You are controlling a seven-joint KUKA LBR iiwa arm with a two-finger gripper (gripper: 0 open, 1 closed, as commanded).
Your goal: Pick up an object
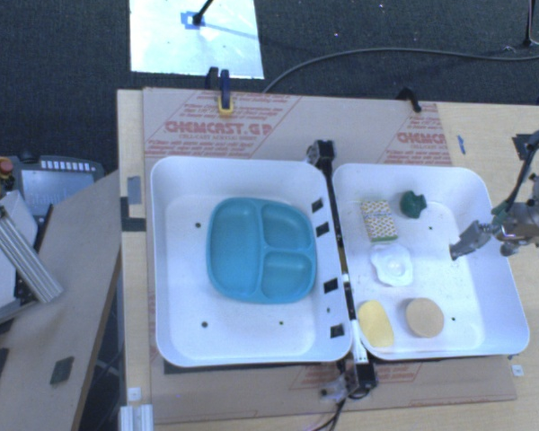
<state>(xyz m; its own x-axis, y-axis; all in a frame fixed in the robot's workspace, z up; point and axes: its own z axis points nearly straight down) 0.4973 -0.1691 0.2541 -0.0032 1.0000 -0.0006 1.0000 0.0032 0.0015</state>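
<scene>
Two white bins are seen side by side on the bench. The left bin (175, 196) holds a blue divided plate (259, 250). The right bin (499, 317) holds five small items: a green toy (413, 204) near the far wall, a pale patterned block (379, 220) just beside it to the left, a white fried-egg piece (392, 265) nearer the middle, a yellow piece (375, 322) close to the near-left corner, and a tan round disc (424, 317) just beside that.

The gripper (467, 240) is seen over the right side of the right bin, entering from the right edge. Whether the claw is apart or together cannot be told at this resolution. Nothing is seen between its tips, so no object is judged to be held. No target has been singled out yet; every candidate lies to the left of the claw, well apart from it.

Risks noted:
- The egg piece and the disc look flat and low; a descent onto them could end in a closure on nothing or a scrape on the bin floor.
- The yellow piece and the disc lie close together, so one could be shoved aside during a grasp of the other.
- The green toy sits near the far wall, where clearance may be tight.
</scene>
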